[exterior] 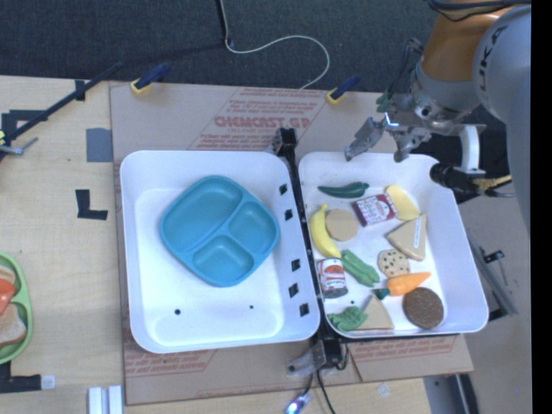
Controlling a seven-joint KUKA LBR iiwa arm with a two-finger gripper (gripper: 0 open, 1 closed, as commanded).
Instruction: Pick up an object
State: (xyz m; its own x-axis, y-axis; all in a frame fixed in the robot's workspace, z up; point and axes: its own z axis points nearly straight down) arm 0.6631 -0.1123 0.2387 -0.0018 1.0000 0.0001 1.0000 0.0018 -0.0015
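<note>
My gripper [379, 145] hangs open above the far rim of the right bin [457, 222], with nothing between its two spread fingers. Below it in that bin lie toy foods: a green pepper [343, 190], a red can [373, 209], a yellow piece [402, 201], a banana [323, 231], a tan round cookie [341, 225], a cheese wedge [409, 237], a chip cookie [392, 261], a carrot [404, 284], a brown patty [423, 307], a small can [333, 277] and a green pod [360, 266].
The left bin [147, 300] holds a blue divided plate [220, 229]. A black hinge strip [297, 222] separates the bins. A cable [276, 46] loops behind them. A green plate [15, 309] sits at the left edge. Cardboard lies under both bins.
</note>
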